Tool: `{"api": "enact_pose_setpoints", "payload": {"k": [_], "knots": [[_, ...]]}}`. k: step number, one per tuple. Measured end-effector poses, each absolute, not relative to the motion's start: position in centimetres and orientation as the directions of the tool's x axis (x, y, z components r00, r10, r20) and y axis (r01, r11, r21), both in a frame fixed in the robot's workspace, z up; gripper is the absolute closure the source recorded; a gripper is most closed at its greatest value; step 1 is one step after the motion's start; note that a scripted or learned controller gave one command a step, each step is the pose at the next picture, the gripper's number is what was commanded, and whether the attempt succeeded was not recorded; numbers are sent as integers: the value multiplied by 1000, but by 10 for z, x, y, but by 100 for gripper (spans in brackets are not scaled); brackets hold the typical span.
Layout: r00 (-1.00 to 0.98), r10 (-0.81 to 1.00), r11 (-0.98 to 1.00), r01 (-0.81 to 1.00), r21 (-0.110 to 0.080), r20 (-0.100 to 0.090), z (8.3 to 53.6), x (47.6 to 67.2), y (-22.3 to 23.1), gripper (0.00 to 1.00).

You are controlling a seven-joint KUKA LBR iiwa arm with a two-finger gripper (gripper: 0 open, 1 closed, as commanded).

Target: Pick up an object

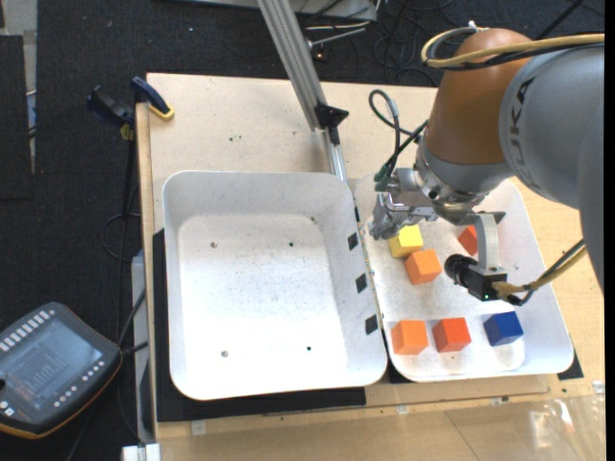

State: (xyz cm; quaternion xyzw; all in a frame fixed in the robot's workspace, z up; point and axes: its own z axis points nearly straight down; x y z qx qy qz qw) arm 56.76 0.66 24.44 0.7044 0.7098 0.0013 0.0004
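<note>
Several small blocks lie in the right bin (538, 353). A yellow block (405, 239) sits near the bin's left wall, touching an orange block (423, 267) just in front of it. A red-orange block (468, 239) is partly hidden behind the gripper's hardware. Along the front stand an orange block (410, 336), a red block (452, 334) and a blue block (503, 327). My gripper (432, 227) hangs low over the back half of this bin, right above the yellow and orange blocks. I see no block lifted off the bin floor.
The left bin (192, 219) holds only dark specks. A slanted metal pole (293, 51) runs down to the gap between the bins. A pendant (48, 363) lies off the bench at the lower left, and a clamp (135, 104) at the back left.
</note>
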Motion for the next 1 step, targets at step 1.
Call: {"api": "enact_pose_setpoints", "payload": {"k": [1], "knots": [[-8, 1000, 8, 1000, 1, 1, 232, 581, 55, 100]]}}
